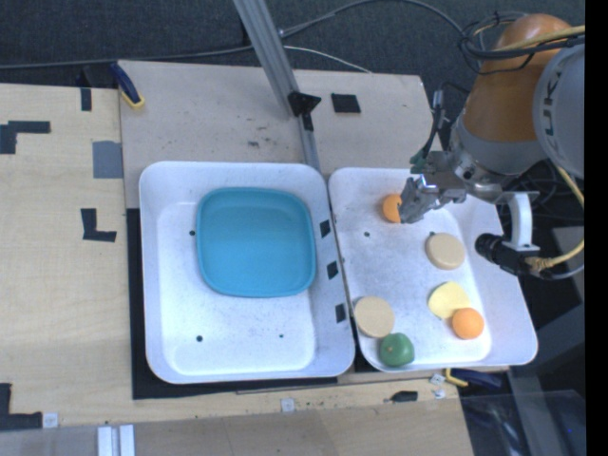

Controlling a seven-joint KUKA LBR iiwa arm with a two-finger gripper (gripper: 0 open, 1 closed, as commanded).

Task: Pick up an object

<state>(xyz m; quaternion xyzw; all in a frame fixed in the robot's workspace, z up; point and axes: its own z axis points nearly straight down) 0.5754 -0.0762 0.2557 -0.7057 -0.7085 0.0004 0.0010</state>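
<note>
Claw (415, 207) low over right bin (366, 193), beside small orange ball (390, 208)

Grey arm (570, 93) — orange band, black cables, metallic end effector (416, 202)

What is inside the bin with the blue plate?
The left bin holds just the blue plate, lying flat. Whatever might be under the plate is covered, so I cannot tell.

We counted two white bins (157, 255) on the bench (57, 283), one blue plate (255, 241), two orange balls (390, 208), two tan discs (445, 251), one yellow piece (446, 299) and one green ball (396, 350).
</note>
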